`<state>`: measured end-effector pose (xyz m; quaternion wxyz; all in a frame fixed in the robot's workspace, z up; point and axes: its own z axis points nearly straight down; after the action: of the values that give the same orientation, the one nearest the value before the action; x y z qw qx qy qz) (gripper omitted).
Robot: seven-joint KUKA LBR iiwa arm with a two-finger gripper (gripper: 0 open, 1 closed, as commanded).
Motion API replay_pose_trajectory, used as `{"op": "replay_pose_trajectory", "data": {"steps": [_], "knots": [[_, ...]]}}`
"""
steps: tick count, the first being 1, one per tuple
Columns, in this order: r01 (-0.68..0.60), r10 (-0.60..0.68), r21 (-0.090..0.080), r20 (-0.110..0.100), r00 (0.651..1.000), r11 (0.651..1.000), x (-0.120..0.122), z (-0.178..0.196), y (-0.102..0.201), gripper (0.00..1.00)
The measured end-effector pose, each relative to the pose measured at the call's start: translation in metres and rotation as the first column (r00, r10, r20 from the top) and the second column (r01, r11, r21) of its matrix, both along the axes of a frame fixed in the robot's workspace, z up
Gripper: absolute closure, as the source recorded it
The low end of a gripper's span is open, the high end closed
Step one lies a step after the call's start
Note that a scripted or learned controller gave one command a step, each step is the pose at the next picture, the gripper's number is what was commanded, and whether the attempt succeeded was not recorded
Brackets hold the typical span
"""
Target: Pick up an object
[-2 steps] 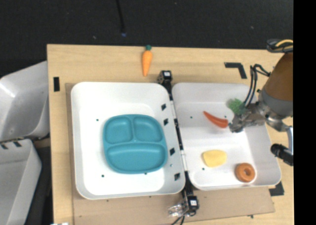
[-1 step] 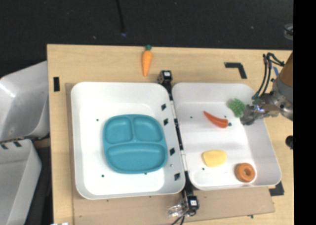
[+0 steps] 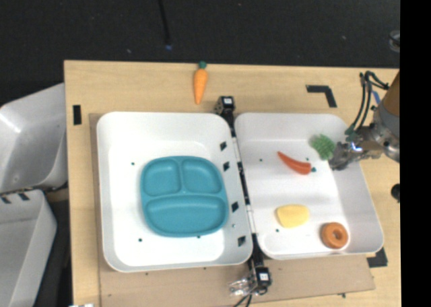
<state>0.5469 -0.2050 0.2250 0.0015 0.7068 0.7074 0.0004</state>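
Four toys lie in the right bin (image 3: 367, 191). Nearest is the brown donut (image 3: 334, 235), then the yellow lump (image 3: 292, 215) to its left. Farther back sits the red pepper (image 3: 295, 162), then the green veggie (image 3: 322, 144). The gripper (image 3: 342, 156) sits just right of the green veggie; how wide it is open I cannot tell. It might bump the veggie away. No words to read.

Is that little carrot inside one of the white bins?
No, the carrot lies on the bare wooden bench, beyond the far edge of the left bin.
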Motion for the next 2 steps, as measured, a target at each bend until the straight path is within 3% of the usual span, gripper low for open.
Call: {"op": "replay_pose_trajectory", "data": {"steps": [2], "knots": [[-0.006,0.006,0.002,-0.001,1.000,1.000,0.023,0.006,0.098,1.00]]}}
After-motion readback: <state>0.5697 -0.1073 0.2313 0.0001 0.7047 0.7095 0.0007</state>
